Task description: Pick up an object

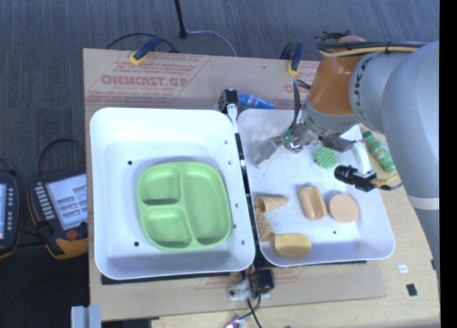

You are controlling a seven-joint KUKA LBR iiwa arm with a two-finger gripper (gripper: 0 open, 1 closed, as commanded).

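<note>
in the right-hand white bin [385,244], the grey two-finger gripper [275,146] hangs near the far left corner; its spread can't be told and nothing shows in it. a clean pick would centre over the tan oblong block [310,202] mid-bin.

The arm [400,69] is cut off by the picture's edge at three o'clock. The green bottle [378,151] is partly hidden beneath it. The claw [275,146] is blurred.
</note>
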